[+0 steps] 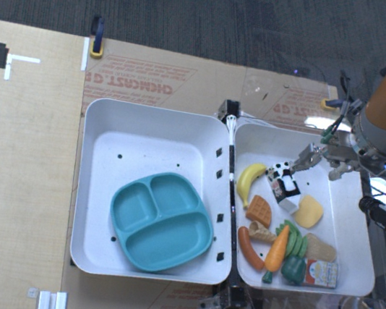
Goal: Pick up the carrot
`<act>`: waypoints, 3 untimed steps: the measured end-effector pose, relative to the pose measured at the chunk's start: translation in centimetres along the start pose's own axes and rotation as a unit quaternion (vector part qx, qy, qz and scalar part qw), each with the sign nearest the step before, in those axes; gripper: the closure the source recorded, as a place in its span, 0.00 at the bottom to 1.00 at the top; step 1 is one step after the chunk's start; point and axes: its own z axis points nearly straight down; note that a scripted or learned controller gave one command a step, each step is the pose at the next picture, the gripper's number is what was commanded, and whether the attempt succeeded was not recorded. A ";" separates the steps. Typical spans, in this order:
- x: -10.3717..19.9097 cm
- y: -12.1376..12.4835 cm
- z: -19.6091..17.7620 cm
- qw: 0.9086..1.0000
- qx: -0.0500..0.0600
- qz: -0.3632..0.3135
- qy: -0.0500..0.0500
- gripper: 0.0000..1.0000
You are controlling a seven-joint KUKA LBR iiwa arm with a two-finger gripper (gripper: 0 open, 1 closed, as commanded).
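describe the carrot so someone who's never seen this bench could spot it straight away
Look in the right-hand white bin, at the pile of toy food toward its near edge. The carrot lies in the middle of that pile, a short orange cone, between a reddish sausage on one side and green pieces on the other. It is the only plain orange, tapered piece.

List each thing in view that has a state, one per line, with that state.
gripper: low in the right bin, above the banana, nothing seen between its fingers
carrot: lying in the right bin, not gripped
banana: lying by the bin's left wall
sausage: lying left of the carrot
tray: flat in the left bin, right side up
right bin: holding the toy food
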 end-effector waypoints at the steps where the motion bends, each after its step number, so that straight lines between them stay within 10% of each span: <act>1: 0.6 -6.8 7.8 0.984 -0.001 -0.180 0.000 0.00; 2: 1.9 -10.6 11.3 0.979 -0.014 -0.201 -0.005 0.00; 3: 1.5 -9.9 10.0 0.980 -0.025 -0.196 -0.013 1.00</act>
